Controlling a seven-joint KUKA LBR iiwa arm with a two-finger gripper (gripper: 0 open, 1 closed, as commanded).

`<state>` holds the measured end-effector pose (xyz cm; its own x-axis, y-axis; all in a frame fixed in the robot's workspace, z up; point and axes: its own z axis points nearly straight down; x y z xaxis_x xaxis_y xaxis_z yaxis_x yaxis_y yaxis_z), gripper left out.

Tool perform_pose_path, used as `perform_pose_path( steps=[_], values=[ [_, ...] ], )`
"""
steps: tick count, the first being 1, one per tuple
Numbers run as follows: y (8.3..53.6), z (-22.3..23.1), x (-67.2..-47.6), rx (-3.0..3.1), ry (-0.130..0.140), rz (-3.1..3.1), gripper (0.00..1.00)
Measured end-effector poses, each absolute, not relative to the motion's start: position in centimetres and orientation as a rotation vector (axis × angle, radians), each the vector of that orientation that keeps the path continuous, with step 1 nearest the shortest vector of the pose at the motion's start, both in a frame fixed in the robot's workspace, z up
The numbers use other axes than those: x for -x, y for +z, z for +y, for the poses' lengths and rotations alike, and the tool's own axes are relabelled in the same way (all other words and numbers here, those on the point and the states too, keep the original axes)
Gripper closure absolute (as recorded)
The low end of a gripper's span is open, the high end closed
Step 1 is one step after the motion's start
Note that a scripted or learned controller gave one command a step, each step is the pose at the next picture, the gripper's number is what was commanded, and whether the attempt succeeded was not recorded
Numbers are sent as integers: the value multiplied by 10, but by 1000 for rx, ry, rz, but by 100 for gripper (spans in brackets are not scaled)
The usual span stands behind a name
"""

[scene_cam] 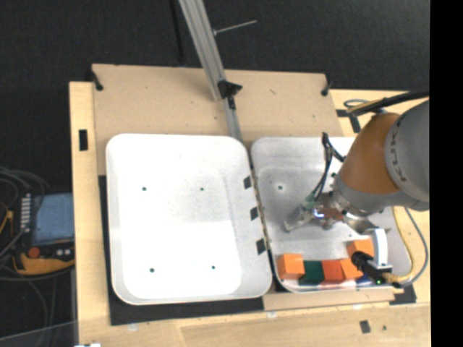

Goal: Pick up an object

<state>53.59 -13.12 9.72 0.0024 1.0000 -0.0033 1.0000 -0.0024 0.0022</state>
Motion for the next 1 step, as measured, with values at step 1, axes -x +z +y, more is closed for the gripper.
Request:
perform_pose_path(
  steps=[1],
  values=[
    [110,-132,-537,-2232,6,2205,100]
  ],
)
